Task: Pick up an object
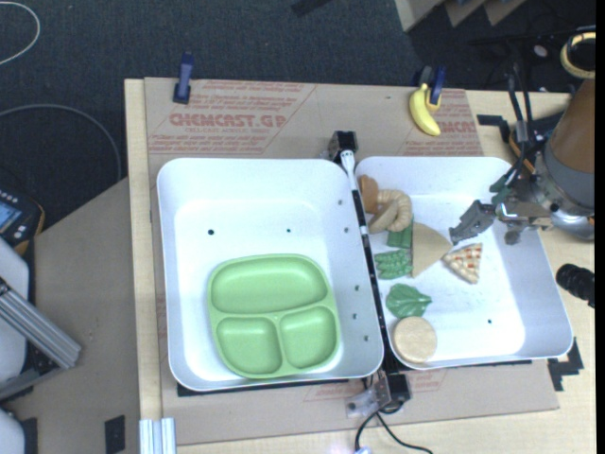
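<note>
We see the right bin (529, 339) crowded along its left wall, its right half bare. The jaws (487, 218) hang released just above a textured pizza slice (465, 262), near leafy greens (407, 300) and a round cracker (414, 339). The left bin (189, 206) carries a smooth green divided tray (272, 314).

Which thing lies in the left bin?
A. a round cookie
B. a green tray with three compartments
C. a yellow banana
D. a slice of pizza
B: the green tray with three compartments lies in the left bin, while the pizza slice and the round cookie lie in the right bin, and the banana lies on the bench beyond the bins.
</note>
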Controlling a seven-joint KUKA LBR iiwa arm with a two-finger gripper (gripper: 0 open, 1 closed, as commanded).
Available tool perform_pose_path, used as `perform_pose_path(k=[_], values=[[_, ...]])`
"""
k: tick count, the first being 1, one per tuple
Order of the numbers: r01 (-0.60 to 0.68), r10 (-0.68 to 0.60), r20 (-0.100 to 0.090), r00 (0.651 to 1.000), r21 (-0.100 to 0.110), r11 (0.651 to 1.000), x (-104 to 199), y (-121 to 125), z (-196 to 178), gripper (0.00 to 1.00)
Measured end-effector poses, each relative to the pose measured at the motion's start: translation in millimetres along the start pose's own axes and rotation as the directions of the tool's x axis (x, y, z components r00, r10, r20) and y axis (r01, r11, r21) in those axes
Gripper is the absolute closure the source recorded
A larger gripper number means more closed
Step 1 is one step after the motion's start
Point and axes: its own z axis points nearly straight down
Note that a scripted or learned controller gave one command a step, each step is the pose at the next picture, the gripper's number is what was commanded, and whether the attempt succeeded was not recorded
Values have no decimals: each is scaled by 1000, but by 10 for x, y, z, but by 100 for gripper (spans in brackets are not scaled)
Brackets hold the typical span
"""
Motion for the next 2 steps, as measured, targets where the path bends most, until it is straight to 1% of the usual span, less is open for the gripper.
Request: perform_pose_path(k=[1, 2], values=[[-3, 3, -1, 1000, 11, 1000, -322, 102, 1554, 0], [-1, 1, -2, 1000, 1, 1000, -53, -131, 1655, 0]])
